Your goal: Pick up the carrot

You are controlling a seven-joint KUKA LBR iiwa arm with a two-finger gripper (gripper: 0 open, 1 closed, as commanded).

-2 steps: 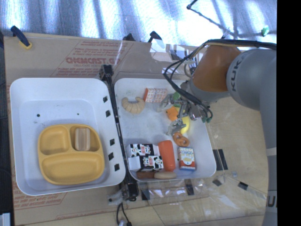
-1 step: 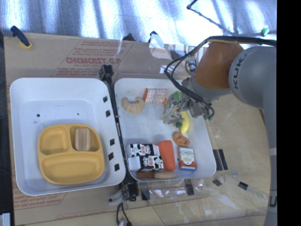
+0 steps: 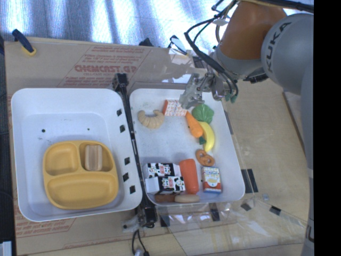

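The carrot point(image 3: 193, 125) is orange with a leafy green top point(image 3: 203, 112). It lies in the right bin point(image 3: 230, 143) near the far right side, tilted, with its tip pointing toward the bin's middle. A yellow banana point(image 3: 209, 136) touches its right side. My gripper point(image 3: 193, 93) hangs over the bin's far edge, just above and behind the carrot's green top, apart from it. Nothing is seen held in it.
A red-and-white box point(image 3: 173, 108) and a croissant point(image 3: 152, 119) lie left of the carrot. Nearer the front are a pretzel point(image 3: 204, 157), juice box point(image 3: 211, 179), red can point(image 3: 188, 175) and cow-print carton point(image 3: 164, 177). The left bin point(image 3: 32, 116) holds a yellow divided tray point(image 3: 80, 185).
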